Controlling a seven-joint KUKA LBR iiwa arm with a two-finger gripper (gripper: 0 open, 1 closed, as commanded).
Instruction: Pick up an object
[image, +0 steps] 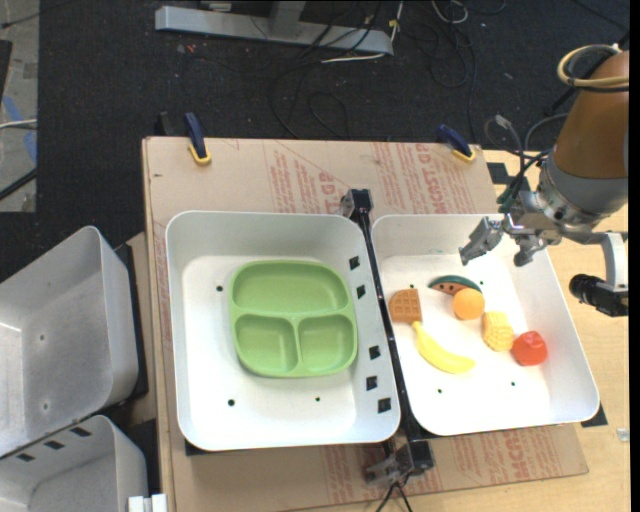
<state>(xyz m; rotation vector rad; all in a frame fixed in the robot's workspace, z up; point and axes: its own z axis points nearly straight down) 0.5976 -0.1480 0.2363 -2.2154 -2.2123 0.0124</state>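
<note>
Here, claw (502, 243) spread, orange (468, 303) below it

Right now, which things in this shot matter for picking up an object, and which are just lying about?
Part of the job:
gripper, open, above the right bin
banana
orange
corn cob
red fruit
watermelon slice
waffle

Lying about:
green divided plate in the left bin
clamps
cables
</note>
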